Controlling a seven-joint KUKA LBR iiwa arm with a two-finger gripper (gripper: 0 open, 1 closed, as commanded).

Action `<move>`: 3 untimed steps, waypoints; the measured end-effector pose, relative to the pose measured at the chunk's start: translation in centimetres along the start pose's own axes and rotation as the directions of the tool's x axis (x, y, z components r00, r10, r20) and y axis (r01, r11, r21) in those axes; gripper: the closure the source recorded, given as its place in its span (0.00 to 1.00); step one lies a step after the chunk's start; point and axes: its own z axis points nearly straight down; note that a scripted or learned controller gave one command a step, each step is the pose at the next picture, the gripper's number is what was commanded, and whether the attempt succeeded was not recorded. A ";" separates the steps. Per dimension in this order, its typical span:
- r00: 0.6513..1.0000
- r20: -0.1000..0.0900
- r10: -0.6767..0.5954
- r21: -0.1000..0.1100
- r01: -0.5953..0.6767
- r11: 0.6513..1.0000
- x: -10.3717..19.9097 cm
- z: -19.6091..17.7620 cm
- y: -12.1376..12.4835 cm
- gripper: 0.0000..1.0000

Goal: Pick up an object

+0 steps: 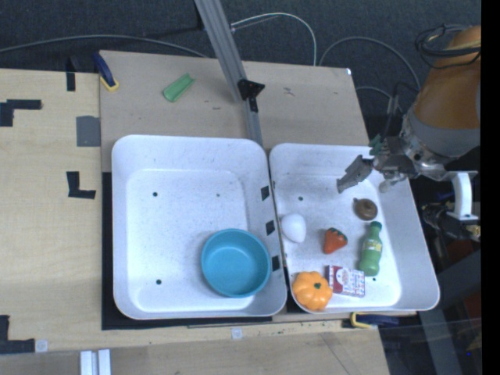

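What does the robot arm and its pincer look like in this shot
The arm is a bulky rounded body, orange on top and grey below, with black cables looping over it. At its end the pincer is dark grey metal with a slim finger, joined by a lighter silver block with a small teal patch.

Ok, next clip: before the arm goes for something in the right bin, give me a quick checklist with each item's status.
1. Gripper over the right bin: ok, it hangs above the bin's upper part.
2. Nothing held already: ok, no item shows at its tip.
3. Jaw opening: cannot tell, too blurred.
4. Nearest target free to grasp: ok, the brown item lies alone just below the gripper.
5. Crowding elsewhere: not ok, the green bottle, red box and orange pumpkin sit close together near the bin's lower edge.
6. Left bin out of the way: ok, it holds a blue bowl far from the gripper.
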 end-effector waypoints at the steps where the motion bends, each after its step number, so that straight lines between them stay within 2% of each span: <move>1: 1.000 0.000 0.000 0.000 0.000 1.000 0.0 0.0 0.0 0.00; 3: 1.000 -0.001 0.001 0.008 -0.001 1.000 1.0 11.5 -0.4 0.00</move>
